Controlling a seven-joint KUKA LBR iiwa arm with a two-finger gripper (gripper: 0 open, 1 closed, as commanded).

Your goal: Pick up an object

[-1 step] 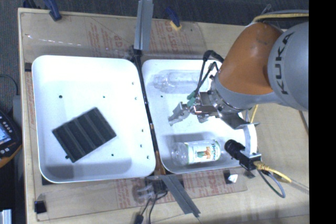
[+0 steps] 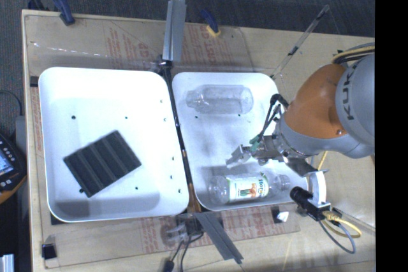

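Labelled bottle (image 2: 245, 188) lies on its side along the lower edge of the right bin (image 2: 191, 137), lower centre-right of frame, cap end toward the right. Treat it as the nearest candidate. A second, unlabelled clear bottle (image 2: 220, 100) lies on its side near the bin's upper wall. The left bin (image 2: 48, 130) holds a black ribbed panel (image 2: 102, 162), flat, lower left of frame.

Pincer (image 2: 245, 153) sits just above the labelled bottle, low in the right bin. State: can't tell whether it is released or clenched; nothing is seen between its tips, so do not count anything as held.

Procedure (judgement):
1. Centre the pincer over the label, approx. mid-body, not over the neck.
2. Align the closing axis across the bottle's short width, i.e. perpendicular to its long axis.
3. Descend straight; the bottle is round and will likely roll if touched off-centre.
4. Watch the lower bin wall: it lies close to the bottle and may block one tip.
5. Verify the grasp before lifting.
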